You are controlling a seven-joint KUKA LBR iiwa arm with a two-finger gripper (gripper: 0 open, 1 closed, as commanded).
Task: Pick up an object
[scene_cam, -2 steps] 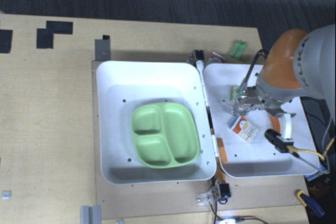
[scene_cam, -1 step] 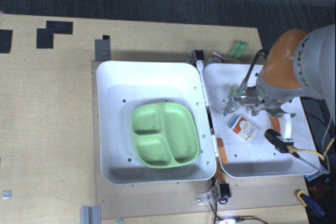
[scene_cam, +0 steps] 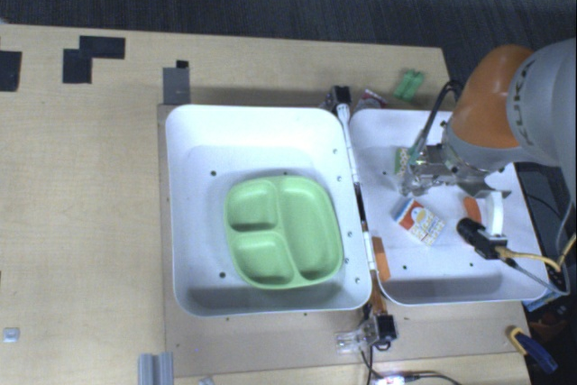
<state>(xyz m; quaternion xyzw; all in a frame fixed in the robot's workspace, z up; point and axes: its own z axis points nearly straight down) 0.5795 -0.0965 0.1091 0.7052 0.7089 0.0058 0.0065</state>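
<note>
My gripper (scene_cam: 416, 182) hangs low over the upper left part of the right bin (scene_cam: 433, 284), with the grey arm and its orange band reaching in from the right. Just below it lies a small white packet (scene_cam: 420, 222) with orange and blue print, flat on the bin floor. A small green-printed item (scene_cam: 401, 160) sits right beside the gripper's upper left side, partly hidden by it. To the right, a small orange piece (scene_cam: 471, 206) lies on the floor of the same bin. Nothing shows between the fingers.
The left bin (scene_cam: 194, 194) holds a light green divided plate (scene_cam: 282, 230) in its middle. A green object (scene_cam: 408, 84) lies on the bench behind the right bin. A small orange strip (scene_cam: 380, 259) rests on the rim between the two bins.
</note>
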